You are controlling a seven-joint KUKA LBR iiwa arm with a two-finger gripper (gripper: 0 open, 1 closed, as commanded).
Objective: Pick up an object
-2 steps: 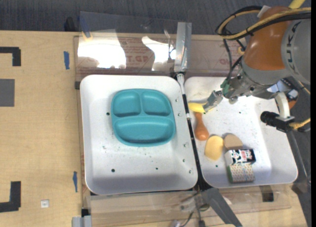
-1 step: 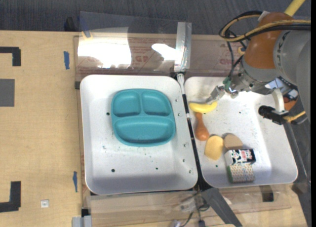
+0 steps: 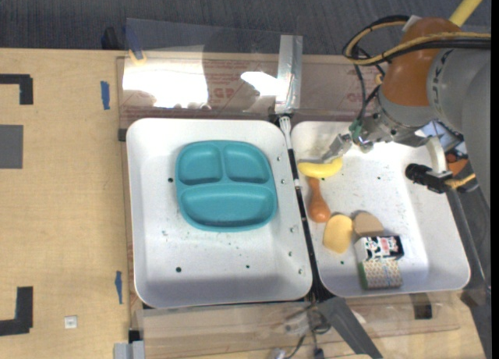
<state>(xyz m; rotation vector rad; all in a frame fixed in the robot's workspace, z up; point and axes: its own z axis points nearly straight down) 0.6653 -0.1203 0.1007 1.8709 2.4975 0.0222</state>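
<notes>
The gripper (image 3: 344, 143) is seen just above the banana (image 3: 321, 168); its state cannot be told. It should be centred and lowered before closing.

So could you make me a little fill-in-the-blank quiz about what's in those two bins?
1. The teal plate lies in the ____ bin.
2. The plate has ____ compartments.
3. The gripper hovers by the ____, a yellow fruit.
4. The milk carton lies in the ____ bin.

Missing words: left; three; banana; right
</notes>
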